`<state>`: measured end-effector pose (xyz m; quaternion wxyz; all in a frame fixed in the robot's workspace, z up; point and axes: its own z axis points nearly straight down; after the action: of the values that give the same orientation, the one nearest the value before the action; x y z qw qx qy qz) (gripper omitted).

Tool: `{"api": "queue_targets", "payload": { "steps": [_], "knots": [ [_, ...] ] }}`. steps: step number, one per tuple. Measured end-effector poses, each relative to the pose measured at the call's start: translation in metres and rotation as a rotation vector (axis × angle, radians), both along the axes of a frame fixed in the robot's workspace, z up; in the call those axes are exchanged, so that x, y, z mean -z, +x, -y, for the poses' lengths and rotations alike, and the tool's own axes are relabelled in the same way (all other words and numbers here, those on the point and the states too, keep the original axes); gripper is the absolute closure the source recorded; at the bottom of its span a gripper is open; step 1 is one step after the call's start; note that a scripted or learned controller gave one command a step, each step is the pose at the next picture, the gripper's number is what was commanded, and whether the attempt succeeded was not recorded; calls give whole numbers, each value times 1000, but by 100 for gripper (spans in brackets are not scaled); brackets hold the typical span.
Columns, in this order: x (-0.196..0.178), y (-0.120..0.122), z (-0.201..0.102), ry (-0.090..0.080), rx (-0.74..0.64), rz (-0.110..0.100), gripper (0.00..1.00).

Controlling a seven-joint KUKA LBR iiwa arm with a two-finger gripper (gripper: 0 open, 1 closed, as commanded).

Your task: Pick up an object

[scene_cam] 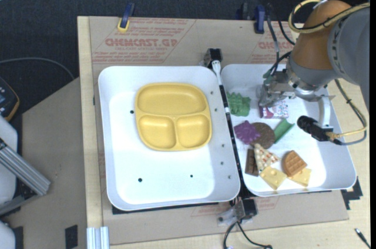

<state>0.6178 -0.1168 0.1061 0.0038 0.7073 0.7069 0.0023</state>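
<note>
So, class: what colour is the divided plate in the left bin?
The divided plate is yellow, seen best in the camera view.

Toy food pieces are lying loose in the right bin, which is sitting just beside the bin holding a yellow divided plate. A green leafy piece is resting near the bin's left wall, a purple grape cluster below it. A pink-and-white packet is lying farther in, and a yellow cheese wedge and a brown waffle are sitting toward the bin's near edge.
</note>
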Motion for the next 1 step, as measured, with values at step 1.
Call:
{"api": "queue_targets", "payload": {
  "steps": [1],
  "knots": [
    [-48,10,2,1,-1,-3,100]
  ]
}}
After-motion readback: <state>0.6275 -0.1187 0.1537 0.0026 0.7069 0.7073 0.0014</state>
